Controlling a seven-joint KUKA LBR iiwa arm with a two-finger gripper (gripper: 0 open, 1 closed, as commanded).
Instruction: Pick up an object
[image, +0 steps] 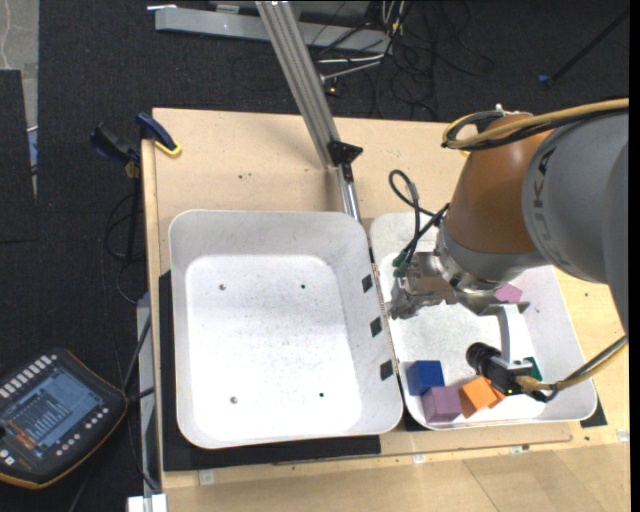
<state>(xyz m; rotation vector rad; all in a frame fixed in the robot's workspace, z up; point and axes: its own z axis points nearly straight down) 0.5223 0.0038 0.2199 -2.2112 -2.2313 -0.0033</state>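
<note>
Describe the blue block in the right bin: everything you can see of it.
The blue block is a small, solid-looking cube of a deep, matte blue, with its top face and a darker side face showing. It sits flat on the floor of the right bin, near the bin's left wall toward the front. A purple block lies just in front of it, close enough that they look to be touching. Nothing grips it.

Robotics laboratory: wooden bench (250, 150) bearing two white bins (200, 300), teach pendant (50, 415) on dark floor, loose cabling (420, 60), aluminium mast (305, 85).
</note>
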